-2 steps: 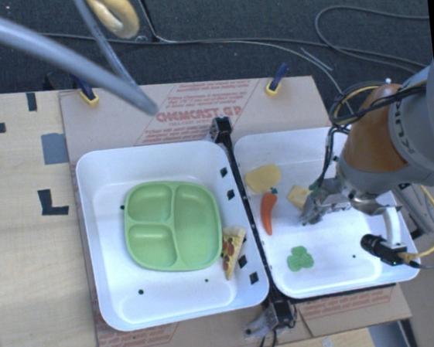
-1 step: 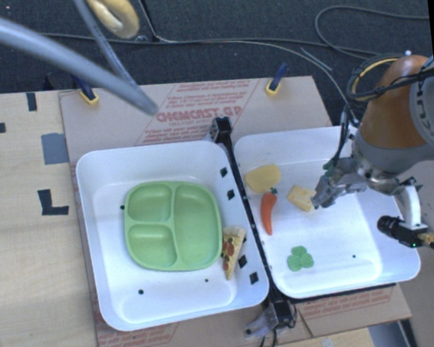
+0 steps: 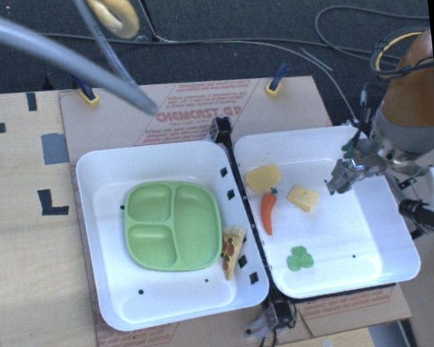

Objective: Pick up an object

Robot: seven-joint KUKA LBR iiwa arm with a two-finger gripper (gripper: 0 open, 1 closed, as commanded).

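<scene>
The end effector (image 3: 342,179) hangs over the right side of the right bin (image 3: 391,266). It is dark and small here, so nobody can tell if it is wide or narrow. Nothing seems to be in it.

The closest thing to it is a little yellow cheese block (image 3: 304,198), just to its left on the bin floor. It looks like a toy, so it is probably light and hard. Its flat sides would be good places to pinch, one on each side.

Next to the cheese lies an orange carrot (image 3: 268,212). It is long and thin and may roll, so the middle is the best place to hold it. Above the carrot sits a round yellow piece (image 3: 263,177), maybe a chip, flat and hard to get under. Near the front is a small green broccoli (image 3: 299,259), bumpy and easy to pinch.

In the left bin (image 3: 114,297) there is a green tray (image 3: 172,224) and a pizza slice (image 3: 232,250) leaning by its edge.
</scene>
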